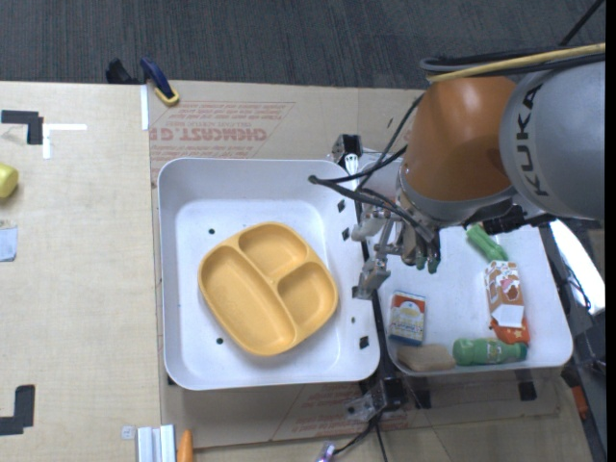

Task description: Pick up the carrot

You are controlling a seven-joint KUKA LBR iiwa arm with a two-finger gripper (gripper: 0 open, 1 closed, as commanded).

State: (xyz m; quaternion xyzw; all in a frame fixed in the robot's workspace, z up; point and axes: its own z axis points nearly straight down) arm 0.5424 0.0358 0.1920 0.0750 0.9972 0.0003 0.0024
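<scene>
I see my end effector [409,248] hanging over the right bin [553,354] near the carrot [506,296], though I cannot tell its finger state.

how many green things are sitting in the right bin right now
2. A green bottle lies on its side along the near edge of the right bin. A second green item lies toward the far side, just below the arm. The arm may hide others.
</scene>
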